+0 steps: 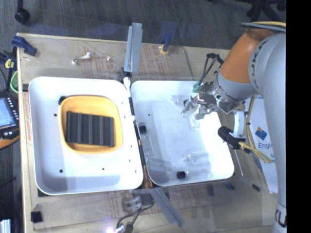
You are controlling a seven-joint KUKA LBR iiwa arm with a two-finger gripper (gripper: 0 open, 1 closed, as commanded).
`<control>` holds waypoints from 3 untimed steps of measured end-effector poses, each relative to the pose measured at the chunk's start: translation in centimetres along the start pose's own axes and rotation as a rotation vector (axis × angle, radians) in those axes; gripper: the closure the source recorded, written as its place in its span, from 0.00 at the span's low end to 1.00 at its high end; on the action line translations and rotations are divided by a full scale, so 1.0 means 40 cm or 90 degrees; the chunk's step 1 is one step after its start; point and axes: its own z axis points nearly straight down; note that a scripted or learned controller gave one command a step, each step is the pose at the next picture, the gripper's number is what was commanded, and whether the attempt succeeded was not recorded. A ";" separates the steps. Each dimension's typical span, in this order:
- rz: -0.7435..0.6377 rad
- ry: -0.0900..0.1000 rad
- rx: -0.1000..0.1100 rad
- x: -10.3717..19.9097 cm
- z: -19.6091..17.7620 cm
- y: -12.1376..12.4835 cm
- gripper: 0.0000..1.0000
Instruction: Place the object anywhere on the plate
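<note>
Task looks barely begun, judging by the layout: the yellow rounded plastic plate with a dark ribbed centre (91, 124) sits in the left shallow white bin (43, 169) with nothing on it. The grey arm with the orange band (252, 52) reaches over the far right of the right shallow white bin (165, 106), glossy and smooth. Its metal two-finger gripper (197, 106) hangs over that bin; cannot tell how the jaws stand or whether they grip anything. Likely object: a clear, faint plastic piece (196, 158) on the near part of the right bin's floor, well apart from the plate. Small black bit (181, 174) near it.
</note>
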 end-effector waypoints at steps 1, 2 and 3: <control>-0.076 -0.002 -0.003 0.214 -0.006 0.053 1.00; -0.178 -0.002 0.000 0.371 -0.023 0.018 1.00; -0.178 -0.002 0.000 0.371 -0.023 0.018 0.00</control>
